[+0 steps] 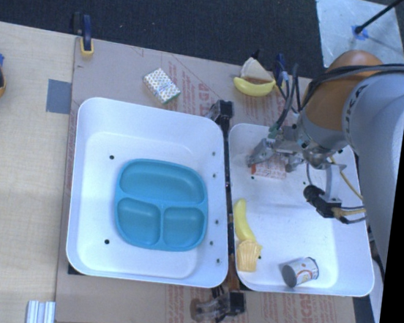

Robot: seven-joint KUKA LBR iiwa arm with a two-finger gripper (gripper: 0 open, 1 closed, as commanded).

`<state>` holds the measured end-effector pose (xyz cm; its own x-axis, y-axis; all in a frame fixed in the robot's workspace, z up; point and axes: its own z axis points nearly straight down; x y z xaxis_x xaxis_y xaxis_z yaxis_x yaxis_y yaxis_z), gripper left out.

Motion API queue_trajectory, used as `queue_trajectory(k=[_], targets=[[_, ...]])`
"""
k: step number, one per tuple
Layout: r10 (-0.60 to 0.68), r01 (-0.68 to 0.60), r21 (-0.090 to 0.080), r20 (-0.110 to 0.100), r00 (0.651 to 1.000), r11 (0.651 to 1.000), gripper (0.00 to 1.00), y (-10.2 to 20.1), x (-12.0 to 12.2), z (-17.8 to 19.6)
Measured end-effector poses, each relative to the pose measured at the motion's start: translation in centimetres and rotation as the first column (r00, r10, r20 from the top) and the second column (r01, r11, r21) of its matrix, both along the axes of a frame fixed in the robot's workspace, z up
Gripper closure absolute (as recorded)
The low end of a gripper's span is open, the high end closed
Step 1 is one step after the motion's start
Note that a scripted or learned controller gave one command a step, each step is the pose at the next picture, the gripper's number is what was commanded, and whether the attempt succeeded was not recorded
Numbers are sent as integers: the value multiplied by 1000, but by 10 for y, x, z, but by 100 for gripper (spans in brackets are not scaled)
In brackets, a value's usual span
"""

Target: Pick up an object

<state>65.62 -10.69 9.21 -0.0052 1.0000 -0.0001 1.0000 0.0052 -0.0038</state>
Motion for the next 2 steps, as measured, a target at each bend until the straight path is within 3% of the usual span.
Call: queue_trajectory(k=[1, 2], targets=[[3, -3, 0, -2, 1000, 1000, 100, -1, 0, 10], [1, -1, 1, 1, 1000, 1000, 100, 78, -53, 101]])
